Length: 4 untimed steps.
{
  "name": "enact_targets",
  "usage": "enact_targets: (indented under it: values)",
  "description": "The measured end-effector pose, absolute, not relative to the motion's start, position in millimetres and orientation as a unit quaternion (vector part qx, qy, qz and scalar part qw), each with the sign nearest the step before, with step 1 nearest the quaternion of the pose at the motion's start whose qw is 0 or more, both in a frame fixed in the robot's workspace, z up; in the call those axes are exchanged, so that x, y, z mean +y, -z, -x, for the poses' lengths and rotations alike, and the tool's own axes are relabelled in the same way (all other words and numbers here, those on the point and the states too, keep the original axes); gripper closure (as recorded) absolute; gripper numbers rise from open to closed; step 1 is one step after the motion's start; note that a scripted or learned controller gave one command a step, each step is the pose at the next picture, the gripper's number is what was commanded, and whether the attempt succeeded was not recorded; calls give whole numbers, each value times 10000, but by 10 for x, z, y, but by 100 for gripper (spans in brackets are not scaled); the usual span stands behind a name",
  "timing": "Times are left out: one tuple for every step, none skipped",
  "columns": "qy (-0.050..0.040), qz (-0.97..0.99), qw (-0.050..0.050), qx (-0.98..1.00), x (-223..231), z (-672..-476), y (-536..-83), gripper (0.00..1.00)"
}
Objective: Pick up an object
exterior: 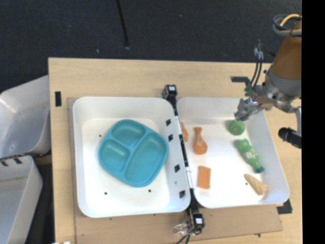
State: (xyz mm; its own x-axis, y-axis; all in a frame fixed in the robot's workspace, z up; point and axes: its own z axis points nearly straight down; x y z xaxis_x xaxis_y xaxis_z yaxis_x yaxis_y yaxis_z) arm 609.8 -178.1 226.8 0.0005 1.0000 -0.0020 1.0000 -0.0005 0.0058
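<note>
Pincer (pixel 245 110) sits over the far right corner of the right white bin (pixel 218 200), just above a small round green object (pixel 236 127); can't tell if it's spread or pinching. Nearby: green bottle-shaped item (pixel 249 155), tan cone piece (pixel 256 183), orange block (pixel 203 177), orange gourd shape (pixel 199 141). Teal divided plastic tray (pixel 133 152) fills the left white bin (pixel 91 197).

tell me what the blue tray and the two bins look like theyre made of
The blue tray looks like moulded plastic: one even turquoise colour, rounded corners, three pressed-in compartments and a soft, semi-matte sheen. The left bin and right bin also look like plastic, probably thin formed sheet: plain white, smooth, with rounded corners and shallow curved walls. That is a guess from look alone.
</note>
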Motion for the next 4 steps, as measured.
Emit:
enact_targets:
  values:
    - [-15,-7060,30,7082,-1795,-6109,-2782,100]
    - [-6,-7051,2,7091,-1321,-5936,-2826,100]
    - [-1,-7052,2,7090,-792,-5890,-2822,100]
    - [0,-7052,1,7091,-259,-5834,-2698,100]
